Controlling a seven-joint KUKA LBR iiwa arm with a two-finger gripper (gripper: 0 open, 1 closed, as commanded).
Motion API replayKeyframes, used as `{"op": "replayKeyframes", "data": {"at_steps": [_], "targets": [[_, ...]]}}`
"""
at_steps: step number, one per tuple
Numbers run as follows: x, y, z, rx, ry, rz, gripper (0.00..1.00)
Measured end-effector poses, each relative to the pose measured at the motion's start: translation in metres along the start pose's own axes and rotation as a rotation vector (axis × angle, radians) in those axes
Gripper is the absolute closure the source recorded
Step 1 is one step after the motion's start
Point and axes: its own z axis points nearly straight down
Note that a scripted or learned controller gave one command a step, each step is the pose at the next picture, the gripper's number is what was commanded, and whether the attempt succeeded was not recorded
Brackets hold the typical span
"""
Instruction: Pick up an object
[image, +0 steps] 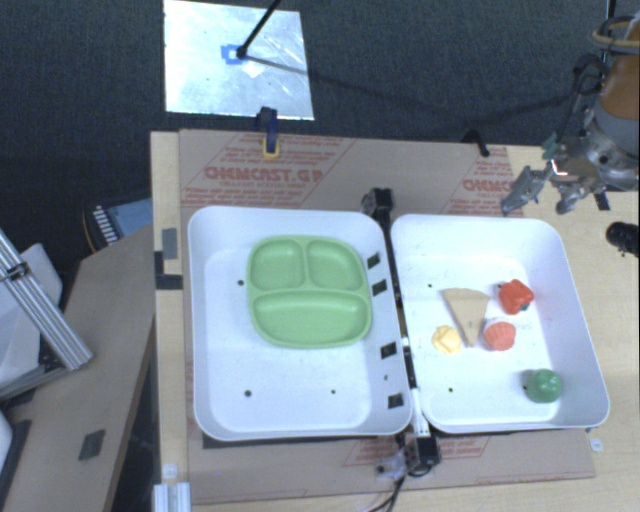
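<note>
Right bin (560, 250): 5 items clustered centre-right, namely tan wedge (466, 310), yellow piece (447, 340), 2 red pieces (515, 296) (499, 335), green ball (543, 385). Left bin (215, 400): 1 green divided plate (308, 291). Gripper (545, 190): above right bin's far edge, fingers spread, holding nothing.
</note>
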Motion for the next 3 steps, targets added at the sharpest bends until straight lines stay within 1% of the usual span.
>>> {"op": "replayKeyframes", "data": {"at_steps": [1,2,3], "targets": [[-0.006,0.002,0.06,0.003,0.0,0.002,0.0],[-0.016,-0.002,0.11,0.002,0.0,0.002,0.0],[-0.019,0.008,0.157,0.001,0.0,-0.001,0.0]]}}
